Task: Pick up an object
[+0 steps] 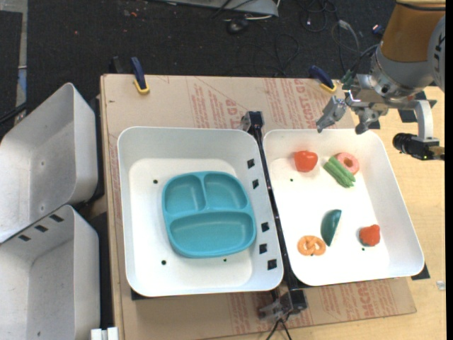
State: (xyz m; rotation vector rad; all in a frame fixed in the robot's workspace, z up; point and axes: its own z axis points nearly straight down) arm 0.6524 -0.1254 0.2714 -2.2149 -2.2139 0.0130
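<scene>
Watching: I am looking down on the bench (184,91), running through things from biggest to smallest.
Arm: I am seeing the arm (417,27) reaching in from the right, hanging above the far edge of the right bin (396,261).
Left bin: the left bin (141,261) is carrying a teal tray (209,214), three compartments, lying flat.
Gripper: the gripper (348,117) is hovering over the right bin's far rim, fingers standing apart, nothing between them.
Green piece: a long green piece (339,172) is lying across a pink ring (349,162), touching it.
Teal wedge: a dark teal wedge (330,226) is sitting near the middle, just beside an orange pretzel (311,246).
Red pieces: a red tomato (306,161) is sitting nearest the gripper, at the far left of the bin; another red piece (369,235) is sitting well apart, toward the near right.
Handling: I am judging these as toy food, light, stiff, probably smooth plastic, so slippery rather than fragile.
Hold: I am favouring the tomato, standing free with room on both sides; closing across its middle looks safest.
</scene>
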